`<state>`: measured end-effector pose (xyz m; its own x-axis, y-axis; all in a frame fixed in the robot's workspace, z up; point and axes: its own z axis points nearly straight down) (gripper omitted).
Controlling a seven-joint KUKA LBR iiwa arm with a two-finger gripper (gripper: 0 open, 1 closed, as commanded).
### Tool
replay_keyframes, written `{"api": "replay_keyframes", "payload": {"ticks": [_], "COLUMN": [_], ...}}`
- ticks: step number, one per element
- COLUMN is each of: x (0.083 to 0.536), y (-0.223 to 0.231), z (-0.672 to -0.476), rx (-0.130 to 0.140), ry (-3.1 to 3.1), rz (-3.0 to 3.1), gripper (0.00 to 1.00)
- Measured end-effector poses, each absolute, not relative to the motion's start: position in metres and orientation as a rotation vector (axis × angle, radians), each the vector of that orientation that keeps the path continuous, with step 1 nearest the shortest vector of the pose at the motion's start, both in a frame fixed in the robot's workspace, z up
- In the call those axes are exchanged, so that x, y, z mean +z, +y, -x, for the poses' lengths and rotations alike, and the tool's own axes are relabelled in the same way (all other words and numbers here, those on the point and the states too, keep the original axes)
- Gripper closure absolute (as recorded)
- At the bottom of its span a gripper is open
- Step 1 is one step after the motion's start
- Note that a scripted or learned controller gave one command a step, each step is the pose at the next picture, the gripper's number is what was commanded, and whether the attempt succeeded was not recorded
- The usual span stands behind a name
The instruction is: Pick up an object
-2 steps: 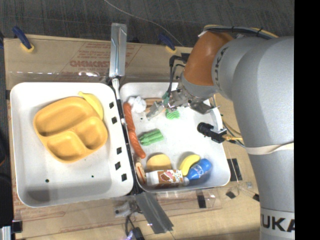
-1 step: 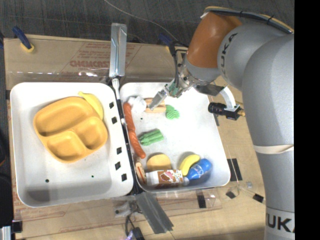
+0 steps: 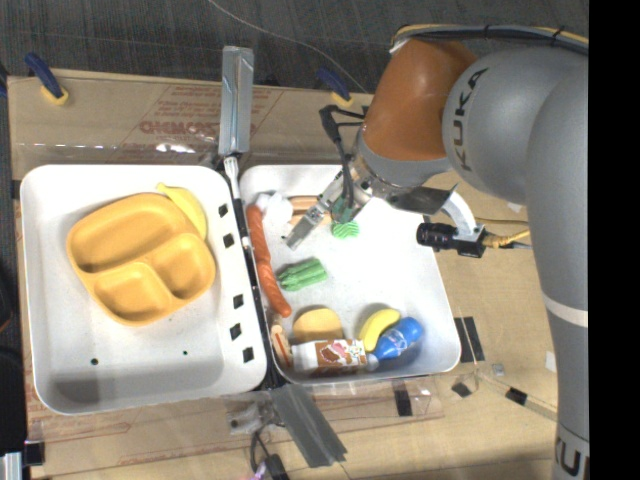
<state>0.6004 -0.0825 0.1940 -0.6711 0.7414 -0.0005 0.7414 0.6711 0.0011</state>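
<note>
My gripper [image 3: 322, 224] hangs over the back of the right bin [image 3: 425, 268], open, its two fingers spread apart. One fingertip [image 3: 299, 234] points down-left toward an orange sausage [image 3: 262, 260]. A small green ridged piece [image 3: 346, 231] lies just under the other fingertip [image 3: 344, 210], outside the gap. Nothing shows between the fingers. A green pepper-like toy [image 3: 302, 274] lies in the bin's middle, below the gripper.
Along the right bin's front lie a bun [image 3: 318, 321], a yellow banana [image 3: 378, 324], a blue bottle [image 3: 399, 340] and a labelled bottle [image 3: 330, 354]. The left bin [image 3: 60, 368] holds a yellow divided plate [image 3: 140, 258] and a yellow piece [image 3: 186, 208].
</note>
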Motion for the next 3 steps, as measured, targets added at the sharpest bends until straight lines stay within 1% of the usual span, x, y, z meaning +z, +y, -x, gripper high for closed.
{"api": "replay_keyframes", "payload": {"ticks": [1,2,3], "x": [0.09,0.093,0.092], "y": [-0.129,-0.14,-0.112], "z": [-0.62,-0.654,-0.656], "rx": [-0.004,0.0,-0.01], "ry": [2.817,2.49,2.398], "rz": [-1.397,-1.914,-2.033], "gripper": [0.0,0.0,0.0]}}
